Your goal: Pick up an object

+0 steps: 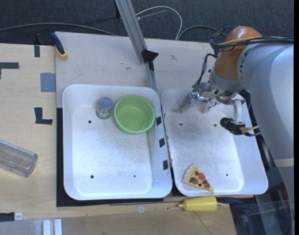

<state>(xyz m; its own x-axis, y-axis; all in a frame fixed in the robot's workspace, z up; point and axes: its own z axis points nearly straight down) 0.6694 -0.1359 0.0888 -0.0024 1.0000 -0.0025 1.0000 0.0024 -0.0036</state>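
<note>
Over the right bin's [247, 180] far edge hangs the claw [198, 102]; finger state cannot be told, nothing visibly held. Pizza slice [197, 177] lies at that bin's near edge, well apart. Left bin [71, 146]: green bowl [134, 114] touching a small jar [104, 107]. Yellow bottle [199, 204] on table.

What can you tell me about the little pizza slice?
The pizza slice is a small toy wedge, probably plastic, with a tan crust edge, yellow cheese and round red pepperoni spots. It lies flat near the front edge of the right bin, its pointed tip toward the front right and its crust toward the bin's left wall. Only the bin floor touches it. The gripper hangs far off at the bin's back end, and a yellow bottle lies on the bench just outside the bin beside it.
</note>
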